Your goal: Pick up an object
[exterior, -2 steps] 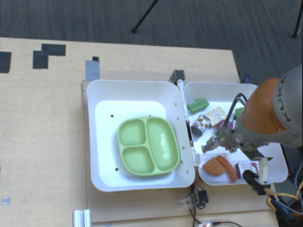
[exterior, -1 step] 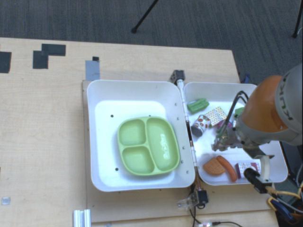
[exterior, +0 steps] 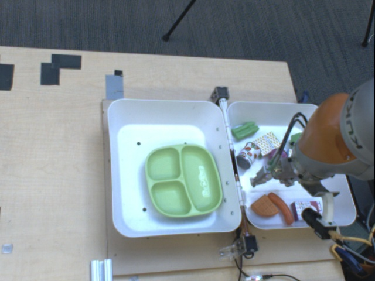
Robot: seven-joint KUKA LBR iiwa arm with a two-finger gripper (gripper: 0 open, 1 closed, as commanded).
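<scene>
Arm point(exterior: 345, 142): grey housing w/ broad orange band above wrist. Black cable point(exterior: 291, 130) loops off band's left side. Gripper point(exterior: 270, 175) assy: dark grey metal, left of band.

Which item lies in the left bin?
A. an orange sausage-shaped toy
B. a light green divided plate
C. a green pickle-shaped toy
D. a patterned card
B: the light green divided plate with three compartments sits in the left bin, while the small toys lie in the right bin under the arm.

Bright, even light; slight softness.
</scene>
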